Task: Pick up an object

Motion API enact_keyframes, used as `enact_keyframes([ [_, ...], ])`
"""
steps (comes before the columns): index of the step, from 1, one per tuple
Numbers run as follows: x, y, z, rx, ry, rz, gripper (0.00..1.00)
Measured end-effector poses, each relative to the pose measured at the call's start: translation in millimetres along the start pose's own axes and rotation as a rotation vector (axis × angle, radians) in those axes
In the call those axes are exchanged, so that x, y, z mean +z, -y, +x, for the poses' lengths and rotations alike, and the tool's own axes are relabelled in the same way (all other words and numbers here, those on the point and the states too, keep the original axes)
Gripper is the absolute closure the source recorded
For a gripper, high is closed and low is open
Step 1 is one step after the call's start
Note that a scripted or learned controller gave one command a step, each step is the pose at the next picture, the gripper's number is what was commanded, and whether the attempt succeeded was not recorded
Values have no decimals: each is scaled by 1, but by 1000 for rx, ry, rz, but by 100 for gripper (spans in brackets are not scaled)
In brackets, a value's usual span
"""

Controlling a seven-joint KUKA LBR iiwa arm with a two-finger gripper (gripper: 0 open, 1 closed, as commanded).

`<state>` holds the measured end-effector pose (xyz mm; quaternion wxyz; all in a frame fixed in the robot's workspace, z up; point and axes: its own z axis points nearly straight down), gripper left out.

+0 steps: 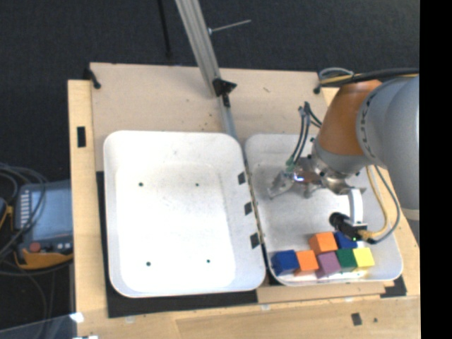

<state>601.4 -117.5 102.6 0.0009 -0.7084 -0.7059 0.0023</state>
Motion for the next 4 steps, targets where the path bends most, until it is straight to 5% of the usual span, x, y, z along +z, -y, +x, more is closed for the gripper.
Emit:
enact_keyframes([
  [1, -14, -2, 0, 6, -2, -8, 100],
  [4, -131, -1, -9, -7, -1, -9, 100],
])
